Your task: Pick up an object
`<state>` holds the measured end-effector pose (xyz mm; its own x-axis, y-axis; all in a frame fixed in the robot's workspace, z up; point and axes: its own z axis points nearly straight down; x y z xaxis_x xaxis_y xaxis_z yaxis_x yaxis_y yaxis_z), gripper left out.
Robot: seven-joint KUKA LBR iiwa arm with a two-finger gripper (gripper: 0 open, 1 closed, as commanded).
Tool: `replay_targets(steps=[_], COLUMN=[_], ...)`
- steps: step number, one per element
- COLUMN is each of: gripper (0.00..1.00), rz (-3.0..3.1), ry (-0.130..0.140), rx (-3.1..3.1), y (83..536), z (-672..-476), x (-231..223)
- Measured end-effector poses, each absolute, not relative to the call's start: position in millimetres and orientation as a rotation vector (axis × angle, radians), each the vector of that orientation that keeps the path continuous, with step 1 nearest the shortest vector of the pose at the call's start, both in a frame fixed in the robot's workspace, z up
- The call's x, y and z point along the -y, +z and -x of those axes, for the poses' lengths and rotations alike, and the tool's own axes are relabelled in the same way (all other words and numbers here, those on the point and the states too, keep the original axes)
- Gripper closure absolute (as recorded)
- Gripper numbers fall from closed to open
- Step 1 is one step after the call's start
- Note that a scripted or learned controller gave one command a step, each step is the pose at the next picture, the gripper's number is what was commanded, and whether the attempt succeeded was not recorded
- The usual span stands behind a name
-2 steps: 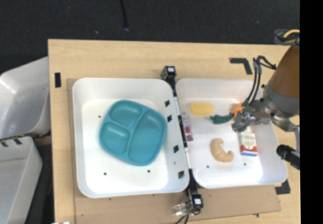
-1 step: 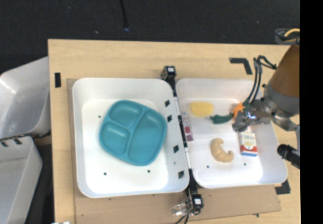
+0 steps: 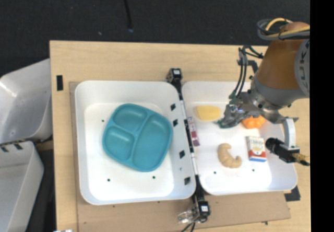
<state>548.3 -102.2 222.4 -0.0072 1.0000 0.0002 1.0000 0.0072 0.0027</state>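
A wooden bench [image 3: 130,61] holds two shallow white bins side by side. The left bin [image 3: 88,184] has a blue plate [image 3: 137,137] in it. The plate has three parts and lies flat near the middle of the bin.

The right bin [image 3: 276,181] holds the small things. A pale yellow block [image 3: 207,113] that looks like a sponge or a piece of cheese lies near the top left of this bin. A tan croissant [image 3: 229,155] lies lower down, near the middle, well apart from the yellow block. A little red and white box [image 3: 256,149] lies just to the right of the croissant. A small orange thing [image 3: 254,121] sits above the box, partly hidden by the arm.

The grey arm with its orange band [image 3: 279,69] reaches in from the right side and hangs over the top part of the right bin. The gripper [image 3: 230,116] points down to the bin floor between the yellow block and the orange thing. It is just beside both of them. The gripper looks dark and small here, so it is too hard to tell if it is open or closed, or if it holds anything.

A thin strip with purple marks [image 3: 192,132] runs along the line where the two bins meet.
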Motion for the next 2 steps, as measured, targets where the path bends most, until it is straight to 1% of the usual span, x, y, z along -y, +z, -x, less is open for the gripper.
replay_targets(steps=[1,2], gripper=[1.00,1.00], rz=[-2.212,-2.214], ry=[0.004,0.001], rx=[-2.228,-2.228], y=[235,228], z=[-569.1,-581.8], x=[54,0])
